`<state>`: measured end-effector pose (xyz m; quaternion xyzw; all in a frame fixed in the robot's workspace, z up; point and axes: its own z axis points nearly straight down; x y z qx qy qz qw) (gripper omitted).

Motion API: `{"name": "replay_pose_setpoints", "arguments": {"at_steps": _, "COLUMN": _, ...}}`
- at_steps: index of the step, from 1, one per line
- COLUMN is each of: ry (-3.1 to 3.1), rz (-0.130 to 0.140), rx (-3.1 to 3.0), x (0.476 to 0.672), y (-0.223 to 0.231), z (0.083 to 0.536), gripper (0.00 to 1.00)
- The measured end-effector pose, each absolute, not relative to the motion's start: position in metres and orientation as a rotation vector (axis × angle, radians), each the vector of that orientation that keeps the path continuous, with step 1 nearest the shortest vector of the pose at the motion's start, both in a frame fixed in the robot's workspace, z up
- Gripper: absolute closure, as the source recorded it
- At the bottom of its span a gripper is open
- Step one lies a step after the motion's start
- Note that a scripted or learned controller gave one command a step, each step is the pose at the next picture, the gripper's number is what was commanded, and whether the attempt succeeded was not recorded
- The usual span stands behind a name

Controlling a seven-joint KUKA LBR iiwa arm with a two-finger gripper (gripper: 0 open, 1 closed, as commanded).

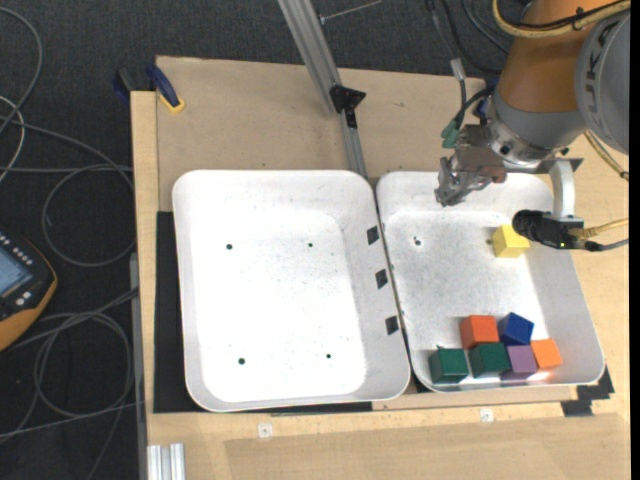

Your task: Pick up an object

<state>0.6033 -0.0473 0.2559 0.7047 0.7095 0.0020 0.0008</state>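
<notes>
item: small coloured blocks, lot of seven, all in the right bin (400, 268); landmark for all places below is the yellow block (509, 241), which lies alone on the bin floor toward the far right side, just beside a black cylindrical fitting (545, 228) on the arm's side; gripper (452, 190) hangs over the far edge of the same bin, left of and beyond the yellow block, apart from it; nothing seen between its fingers, which look drawn close together, though the view is too coarse to be sure of the gap; remaining stock, well nearer than the yellow block, packed in the bin's near right corner: orange-red block (479, 328), blue block (516, 326), dark green block (489, 357), purple block (522, 359), orange block (546, 352), green block (449, 364), several touching; left bin (200, 298) stands beyond the gripper, far left of the yellow block; handling, as judged: blocks appear rigid, light, flat-faced, not fragile; smooth faces may slip if pinched near an edge or corner; best hold is across two opposite flat sides at mid-height; the yellow block is the easier candidate, free on its left and near sides; the clustered blocks leave little room for fingers between neighbours, and the bin wall crowds the orange block.
</notes>
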Motion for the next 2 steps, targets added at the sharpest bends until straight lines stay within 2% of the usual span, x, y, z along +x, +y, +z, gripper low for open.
{"name": "replay_pose_setpoints", "arguments": {"at_steps": 1, "ry": 2.230, "rz": -0.001, "rx": 2.217, "x": 0.603, "y": -0.003, "z": 0.247, "gripper": 1.00}}
{"name": "replay_pose_setpoints", "arguments": {"at_steps": 2, "ry": 2.230, "rz": 0.005, "rx": 2.213, "x": 0.604, "y": 0.056, "z": 0.253, "gripper": 1.00}}
